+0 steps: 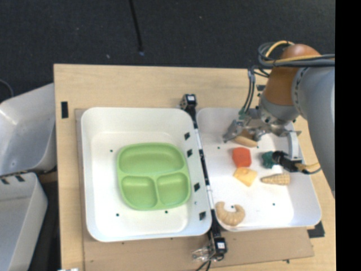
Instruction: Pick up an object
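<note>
I see the gripper (243,133) low in the right bin (282,208), fingers apart around a tan block (246,140), just above the orange block (242,156).

A wooden bench (141,86) stood on a dark floor, two shallow white bins lay side by side on it, the left bin (96,129) held a green tray (153,175) with three compartments, the right bin (299,208) touched its edge.
</note>
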`<state>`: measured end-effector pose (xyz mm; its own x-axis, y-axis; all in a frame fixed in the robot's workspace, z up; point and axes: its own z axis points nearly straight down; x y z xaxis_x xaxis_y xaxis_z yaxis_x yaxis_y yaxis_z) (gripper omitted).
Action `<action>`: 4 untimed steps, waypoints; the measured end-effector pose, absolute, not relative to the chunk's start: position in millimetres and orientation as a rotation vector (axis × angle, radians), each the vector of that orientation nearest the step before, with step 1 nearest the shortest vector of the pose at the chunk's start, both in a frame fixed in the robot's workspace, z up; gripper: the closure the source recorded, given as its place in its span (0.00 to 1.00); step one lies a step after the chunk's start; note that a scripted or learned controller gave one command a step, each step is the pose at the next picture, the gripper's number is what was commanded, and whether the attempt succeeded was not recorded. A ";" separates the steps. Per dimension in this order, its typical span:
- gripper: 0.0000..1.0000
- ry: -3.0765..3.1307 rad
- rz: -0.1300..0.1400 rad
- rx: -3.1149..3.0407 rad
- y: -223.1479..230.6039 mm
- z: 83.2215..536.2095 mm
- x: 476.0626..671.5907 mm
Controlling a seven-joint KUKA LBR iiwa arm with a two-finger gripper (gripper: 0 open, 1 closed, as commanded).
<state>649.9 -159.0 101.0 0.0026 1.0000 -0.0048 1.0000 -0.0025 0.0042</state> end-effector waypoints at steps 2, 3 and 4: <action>1.00 2.212 0.004 2.225 -163.8 160.8 652.9; 1.00 2.208 0.007 2.223 -168.9 226.1 651.9; 1.00 2.217 0.005 2.218 -170.6 270.2 652.9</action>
